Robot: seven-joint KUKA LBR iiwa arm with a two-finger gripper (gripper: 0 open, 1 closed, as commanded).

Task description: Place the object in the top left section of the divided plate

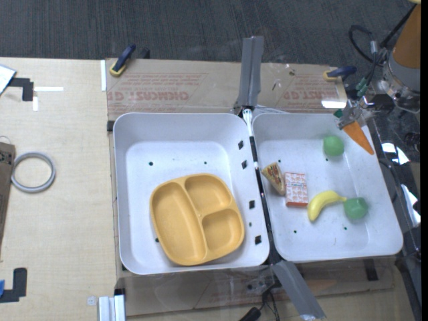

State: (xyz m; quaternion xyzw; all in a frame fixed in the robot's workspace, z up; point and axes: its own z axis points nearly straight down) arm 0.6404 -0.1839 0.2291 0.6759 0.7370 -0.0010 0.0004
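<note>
Orange carrot (pixel 359 134) hangs over the right bin's (pixel 334 246) upper right edge, pinched in the tool (pixel 352 116). Yellow divided plate (pixel 197 218) sits in the left bin (pixel 134 179), well apart. Right bin also holds a banana (pixel 324 203), two green items, a red box (pixel 296 188).

- A banana (pixel 324 203) lies near the front right corner of the right bin (pixel 334 253), just beside a green lump (pixel 356 208).
- A green ball (pixel 334 146) sits nearer that bin's far edge.
- A red-and-white box (pixel 296 188) and a pizza slice (pixel 273 177) lie by its left wall.
- A tape roll (pixel 31 172) rests near the left edge of the bench (pixel 60 246).
</note>
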